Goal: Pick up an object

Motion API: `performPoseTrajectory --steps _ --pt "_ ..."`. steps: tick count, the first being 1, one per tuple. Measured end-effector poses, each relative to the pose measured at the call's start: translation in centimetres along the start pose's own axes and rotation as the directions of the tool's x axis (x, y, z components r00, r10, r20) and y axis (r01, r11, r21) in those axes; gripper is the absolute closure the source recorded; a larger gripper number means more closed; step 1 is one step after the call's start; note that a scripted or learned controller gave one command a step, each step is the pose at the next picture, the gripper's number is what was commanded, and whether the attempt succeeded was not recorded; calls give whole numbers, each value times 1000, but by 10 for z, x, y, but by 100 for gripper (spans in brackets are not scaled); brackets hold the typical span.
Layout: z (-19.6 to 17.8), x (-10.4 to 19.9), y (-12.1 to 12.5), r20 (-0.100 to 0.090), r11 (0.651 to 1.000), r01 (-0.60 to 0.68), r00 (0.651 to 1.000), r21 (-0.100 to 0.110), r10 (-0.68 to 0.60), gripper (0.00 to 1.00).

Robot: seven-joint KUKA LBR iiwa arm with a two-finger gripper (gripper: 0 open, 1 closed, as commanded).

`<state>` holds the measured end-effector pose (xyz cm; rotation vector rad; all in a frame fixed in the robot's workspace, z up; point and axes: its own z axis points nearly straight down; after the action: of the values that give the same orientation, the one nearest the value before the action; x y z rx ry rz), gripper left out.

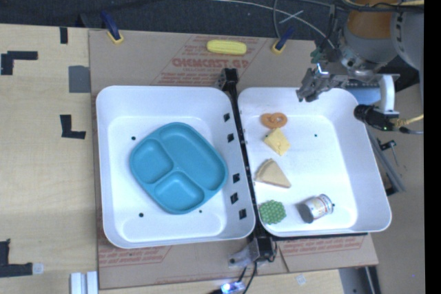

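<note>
Even, fairly bright overhead light — no hard shadows, only soft grey shading along the inner walls of the two white bins [110, 148]. The bin floors look slightly washed out. Detail is soft throughout — the gripper [311, 87] is blurry, and the small silver can [316, 207] below its fingers shows a faint highlight.

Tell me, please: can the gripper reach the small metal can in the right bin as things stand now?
Probably yes. The gripper hangs over the right bin's far edge, and the metal can lies on its side near the front wall, apart from the green object. Nothing lies between them.
</note>
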<state>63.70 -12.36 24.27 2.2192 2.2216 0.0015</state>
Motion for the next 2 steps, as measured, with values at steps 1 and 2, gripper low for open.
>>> performPoseTrajectory --steps 1,2 --pt "-6 52 2 -1 1000 5 1000 1 -5 100" --pt "9 97 11 0 1000 2 1000 4 -2 100"
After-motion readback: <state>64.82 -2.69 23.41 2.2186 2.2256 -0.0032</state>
